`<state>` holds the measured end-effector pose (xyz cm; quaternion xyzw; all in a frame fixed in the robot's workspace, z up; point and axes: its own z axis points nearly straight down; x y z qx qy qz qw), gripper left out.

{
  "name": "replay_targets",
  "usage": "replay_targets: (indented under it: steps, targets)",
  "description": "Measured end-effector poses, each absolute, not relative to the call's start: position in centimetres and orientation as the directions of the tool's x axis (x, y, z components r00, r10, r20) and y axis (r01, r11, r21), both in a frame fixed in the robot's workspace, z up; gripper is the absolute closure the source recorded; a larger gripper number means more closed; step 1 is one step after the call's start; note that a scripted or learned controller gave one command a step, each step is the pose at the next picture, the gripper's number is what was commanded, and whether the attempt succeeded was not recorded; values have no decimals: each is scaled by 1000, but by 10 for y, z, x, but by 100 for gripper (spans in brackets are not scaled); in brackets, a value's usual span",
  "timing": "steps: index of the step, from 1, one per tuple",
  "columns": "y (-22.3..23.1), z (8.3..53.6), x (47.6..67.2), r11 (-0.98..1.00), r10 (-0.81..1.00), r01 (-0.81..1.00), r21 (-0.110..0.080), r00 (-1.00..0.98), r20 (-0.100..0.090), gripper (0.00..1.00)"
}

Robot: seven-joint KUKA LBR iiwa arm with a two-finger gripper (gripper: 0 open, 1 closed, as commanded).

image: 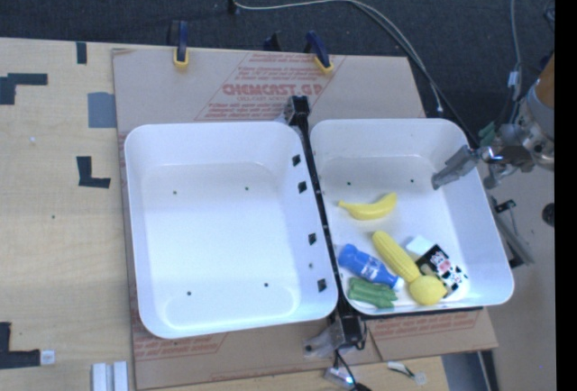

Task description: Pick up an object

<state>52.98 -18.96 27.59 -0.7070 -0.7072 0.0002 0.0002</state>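
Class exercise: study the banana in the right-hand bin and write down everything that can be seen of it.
The banana is small, plain yellow and looks like smooth plastic, a toy rather than real fruit. It lies flat on the floor of the right bin, near the middle, curved like a shallow smile with its right tip raised and pointing toward the far wall. It lies apart from the cluster of objects nearer the front, and the gripper is off to its right, not touching it.

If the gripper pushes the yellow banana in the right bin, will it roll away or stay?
The banana would probably pivot or slide rather than roll, since it is curved. It looks smooth, so it may slip on the right bin. It lies apart from the other things.
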Motion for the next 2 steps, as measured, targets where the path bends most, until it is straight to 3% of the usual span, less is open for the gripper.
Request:
replay_targets:
  steps: [1, 2]
  targets:
    - [-140, 172, 597, 6, 1000, 1000, -7, -5, 2, 0]
    - [-155, 174, 567, -1, 1000, 1000, -2, 1, 0, 0]
